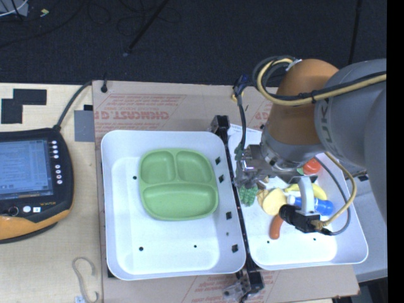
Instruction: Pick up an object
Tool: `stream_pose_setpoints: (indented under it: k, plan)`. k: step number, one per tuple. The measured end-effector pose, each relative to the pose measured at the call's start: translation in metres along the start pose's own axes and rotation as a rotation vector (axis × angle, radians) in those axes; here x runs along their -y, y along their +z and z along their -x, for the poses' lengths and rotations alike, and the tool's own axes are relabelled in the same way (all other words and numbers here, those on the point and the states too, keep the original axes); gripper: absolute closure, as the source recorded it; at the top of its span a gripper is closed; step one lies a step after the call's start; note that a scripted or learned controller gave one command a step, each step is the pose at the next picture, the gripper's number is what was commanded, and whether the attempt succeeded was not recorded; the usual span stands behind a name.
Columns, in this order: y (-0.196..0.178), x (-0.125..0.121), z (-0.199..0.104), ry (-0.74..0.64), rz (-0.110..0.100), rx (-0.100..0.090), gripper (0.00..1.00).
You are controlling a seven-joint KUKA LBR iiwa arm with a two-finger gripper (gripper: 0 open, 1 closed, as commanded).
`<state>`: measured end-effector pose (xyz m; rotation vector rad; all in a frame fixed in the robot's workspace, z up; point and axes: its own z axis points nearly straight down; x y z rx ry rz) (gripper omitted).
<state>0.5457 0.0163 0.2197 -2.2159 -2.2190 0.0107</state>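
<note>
Claw: the claw (247,183) is seen low over the left edge of the right bin (353,248), beside the wall shared with the left bin (120,232); whether it is open or closed cannot be told, since the wrist covers most of it.

Objects to pick: a small pile of toys is gathered in the right bin. A green piece (247,197) lies just under the claw, a pale yellow piece (273,201) just beside it, then a blue piece (322,207), a red-brown sausage (276,226) and an orange-red piece (311,167). Nothing is shown to be gripped.

Risk, crowding: two toys could be nudged or caught together, because they lie touching one another.

Risk, wall: the bin wall may be struck or the green piece pinned against it, given how near both are.

Risk, cable: the black cable (344,210) looping over the pile could snag a toy.

Left bin: a green divided plate (178,185) is held in it.

Surface: the bins rest on brown cardboard (158,109) laid over a light bench.

Room: a control tablet (28,175) lies at the left; dark floor with cables is seen behind.
</note>
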Motion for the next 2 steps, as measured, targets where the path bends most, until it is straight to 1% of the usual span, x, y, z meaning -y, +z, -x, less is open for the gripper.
stream_pose_setpoints:
  k: [1, 2]
  plan:
    - [-0.012, -0.008, -0.012, 0.000, 0.001, -0.001, 1.00]
    - [0.003, 0.007, -0.013, 0.000, -0.003, 0.000, 1.00]
